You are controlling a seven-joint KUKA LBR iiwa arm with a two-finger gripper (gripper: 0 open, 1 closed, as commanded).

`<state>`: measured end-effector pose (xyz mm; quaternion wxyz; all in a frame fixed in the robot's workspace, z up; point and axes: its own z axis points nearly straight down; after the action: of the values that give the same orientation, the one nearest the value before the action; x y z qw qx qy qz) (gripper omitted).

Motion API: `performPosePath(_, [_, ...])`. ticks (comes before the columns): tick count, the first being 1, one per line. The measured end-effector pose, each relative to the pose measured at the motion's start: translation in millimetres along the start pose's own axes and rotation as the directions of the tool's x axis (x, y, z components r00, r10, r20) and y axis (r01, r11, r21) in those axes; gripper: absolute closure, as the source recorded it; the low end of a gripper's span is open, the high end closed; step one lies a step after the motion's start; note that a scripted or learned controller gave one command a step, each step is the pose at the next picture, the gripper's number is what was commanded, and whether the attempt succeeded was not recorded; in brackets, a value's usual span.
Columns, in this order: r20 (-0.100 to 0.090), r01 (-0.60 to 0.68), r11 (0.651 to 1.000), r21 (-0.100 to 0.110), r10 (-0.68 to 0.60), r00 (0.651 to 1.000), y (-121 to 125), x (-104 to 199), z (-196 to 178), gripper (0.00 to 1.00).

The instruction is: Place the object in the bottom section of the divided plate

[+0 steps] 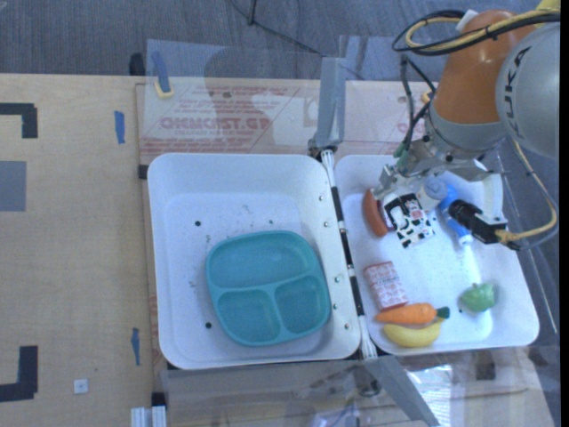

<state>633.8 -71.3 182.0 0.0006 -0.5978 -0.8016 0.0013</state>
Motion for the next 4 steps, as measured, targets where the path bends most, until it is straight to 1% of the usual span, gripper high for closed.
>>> performPosePath(1, [-0.002, 0.107, 0.994, 0.001, -0.107, 0.994, -15.8, 78.4, -9.4, 1.00])
performPosePath(2, [0.000, 0.391, 0.920, -0.003, -0.391, 0.920, 16.5, 148.5, -0.2, 1.00])
performPosePath(3, [-0.002, 0.502, 0.865, -0.001, -0.502, 0.865, -14.5, 125.1, 0.1, 1.00])
performPosePath(4, [0.001, 0.783, 0.621, -0.004, -0.783, 0.621, -1.1, 181.1, 19.1, 1.00])
